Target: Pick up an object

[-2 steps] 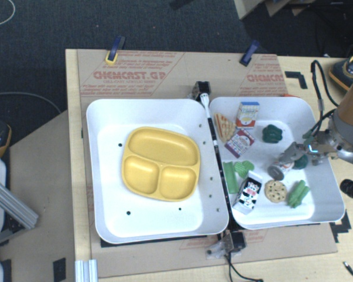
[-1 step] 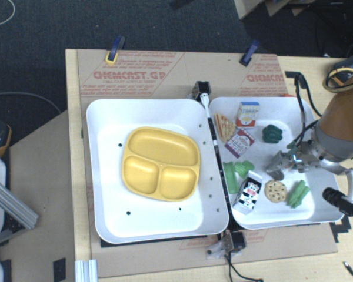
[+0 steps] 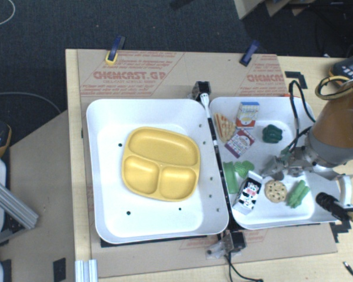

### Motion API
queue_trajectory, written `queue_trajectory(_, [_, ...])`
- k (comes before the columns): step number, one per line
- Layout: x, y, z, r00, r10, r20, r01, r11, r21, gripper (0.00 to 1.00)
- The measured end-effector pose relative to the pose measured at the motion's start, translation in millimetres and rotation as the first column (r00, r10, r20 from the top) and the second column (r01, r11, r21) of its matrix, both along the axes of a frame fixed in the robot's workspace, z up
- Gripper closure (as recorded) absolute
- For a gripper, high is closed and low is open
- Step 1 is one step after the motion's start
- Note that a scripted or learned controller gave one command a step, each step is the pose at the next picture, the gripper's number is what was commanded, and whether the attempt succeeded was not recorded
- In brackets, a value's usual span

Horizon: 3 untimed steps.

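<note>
The right bin (image 3: 265, 218) holds several small items: a small white and orange carton (image 3: 247, 113), a waffle-like wedge (image 3: 225, 126), a purple packet (image 3: 239, 143), a dark green pepper (image 3: 272, 133), a light green piece (image 3: 238, 172), a black-and-white carton (image 3: 249, 194), a cookie (image 3: 275, 191) and a green vegetable (image 3: 297, 194). My gripper (image 3: 281, 165) hangs low in the middle of this bin, just above the cookie and between the pepper and the green vegetable. Its tip is a grey blur.
The left bin (image 3: 106, 157) carries a yellow divided plate (image 3: 160, 162). The arm's orange band (image 3: 336, 119) and grey body cover the right bin's far right side. Cables (image 3: 297, 101) run along the bin's back right corner.
</note>
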State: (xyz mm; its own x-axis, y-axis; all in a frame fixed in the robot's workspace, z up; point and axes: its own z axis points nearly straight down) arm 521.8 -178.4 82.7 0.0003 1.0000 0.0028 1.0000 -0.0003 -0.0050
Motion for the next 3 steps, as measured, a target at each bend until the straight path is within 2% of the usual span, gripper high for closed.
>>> queue_trajectory(1, [2, -1, 13, 1.0, -0.001, 0.007, 0.001, 1.0, -0.003, 1.0])
queue_trajectory(2, [0, -1, 56, 1.0, 0.001, 0.011, -0.001, 1.0, -0.005, 1.0])
queue_trajectory(3, [10, 5, 107, 1.0, 0.003, 0.013, -0.003, 1.0, -0.006, 1.0])
